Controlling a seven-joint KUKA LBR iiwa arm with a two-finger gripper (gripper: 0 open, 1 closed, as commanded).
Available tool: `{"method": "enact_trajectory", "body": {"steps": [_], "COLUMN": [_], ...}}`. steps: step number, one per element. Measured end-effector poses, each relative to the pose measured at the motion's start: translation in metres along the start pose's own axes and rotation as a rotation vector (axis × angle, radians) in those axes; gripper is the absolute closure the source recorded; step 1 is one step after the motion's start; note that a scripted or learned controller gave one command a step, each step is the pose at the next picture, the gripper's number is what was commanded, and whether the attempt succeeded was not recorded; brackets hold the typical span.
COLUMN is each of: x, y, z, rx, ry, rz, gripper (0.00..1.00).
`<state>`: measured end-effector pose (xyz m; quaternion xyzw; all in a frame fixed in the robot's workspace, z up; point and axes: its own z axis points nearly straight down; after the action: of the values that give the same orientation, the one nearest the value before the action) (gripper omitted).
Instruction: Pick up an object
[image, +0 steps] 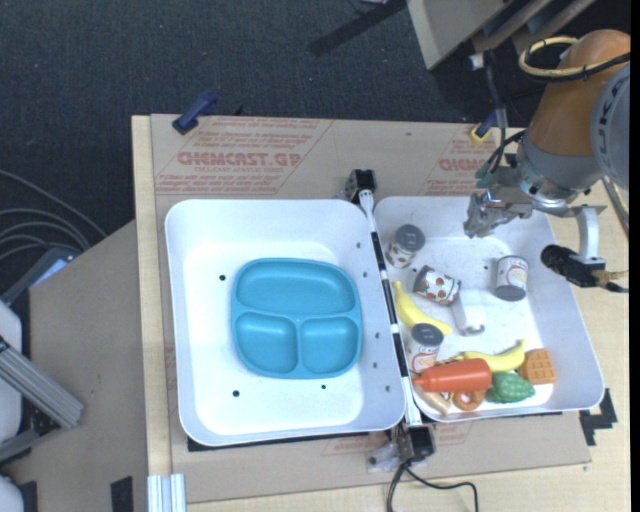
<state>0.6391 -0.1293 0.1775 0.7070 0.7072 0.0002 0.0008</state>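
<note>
- The grey arm with its orange band reaches in from the right, and its two-finger gripper hangs over the far part of the right-hand shallow white bin.
- Whether the short metal fingers are apart or together I cannot tell (they are small and dark against the bin floor); nothing is visible between them.
- Objects that could be picked up all lie in that right bin. Closest to the gripper is a small tin can with a grey top, near the bin's left wall, and a second small can with a red-and-white label lying on its side toward the right.
- Between them, a little nearer the camera, lies a tipped can with a red-patterned label, and just beside it a grey metal hook-shaped piece.
- A yellow toy banana lies along the left wall, with another small can touching it.
- At the near end sits a cluster (tightly packed): an orange toy carrot, a second yellow banana, an orange waffle-like block, a green leafy toy and a pretzel-shaped piece.
- The left-hand white bin holds a blue plastic divided tray with three compartments, lying flat near its middle.
- Both bins rest on a brown cardboard sheet with red print.
</note>
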Motion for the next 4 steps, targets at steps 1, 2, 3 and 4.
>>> {"method": "enact_trajectory", "body": {"steps": [1, 2, 3, 4], "x": [0.0, 0.012, 0.038, 0.038], "y": [0.0, 0.02, 0.009, 0.009], "z": [0.0, 0.068, 0.093, 0.083], "rx": [0.001, 0.0, 0.004, 0.003], "ry": [0.0, 0.0, 0.002, 0.001], "rz": [0.0, 0.0, -0.001, -0.001], "gripper": [0.0, 0.0, 0.0, 1.0]}}
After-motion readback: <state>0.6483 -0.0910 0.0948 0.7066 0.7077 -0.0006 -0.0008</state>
